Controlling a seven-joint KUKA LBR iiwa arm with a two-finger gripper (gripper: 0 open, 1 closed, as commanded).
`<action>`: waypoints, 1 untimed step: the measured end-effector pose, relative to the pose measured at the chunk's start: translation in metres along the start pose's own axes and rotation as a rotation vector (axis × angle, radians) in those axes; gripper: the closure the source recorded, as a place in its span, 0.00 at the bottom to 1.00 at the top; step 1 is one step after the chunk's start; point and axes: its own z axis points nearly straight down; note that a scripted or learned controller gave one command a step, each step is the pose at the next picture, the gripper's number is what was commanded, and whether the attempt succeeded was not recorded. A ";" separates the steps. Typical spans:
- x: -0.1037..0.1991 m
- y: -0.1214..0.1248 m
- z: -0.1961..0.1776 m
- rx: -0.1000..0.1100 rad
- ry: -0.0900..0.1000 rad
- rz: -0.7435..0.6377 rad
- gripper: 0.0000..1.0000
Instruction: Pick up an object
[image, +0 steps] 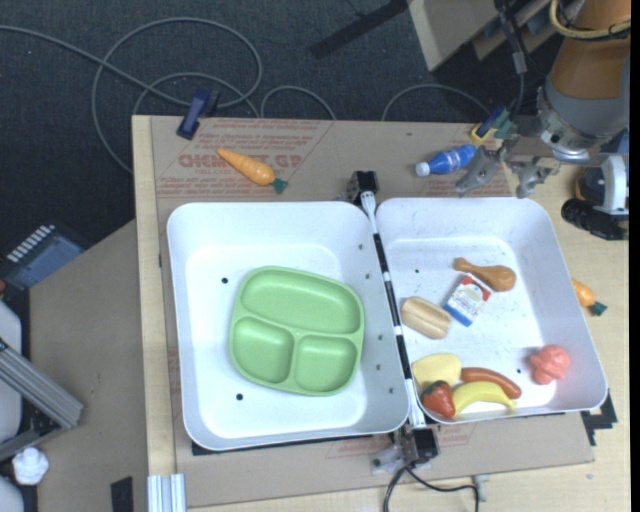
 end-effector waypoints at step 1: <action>-0.037 -0.143 0.170 0.001 0.000 0.001 0.00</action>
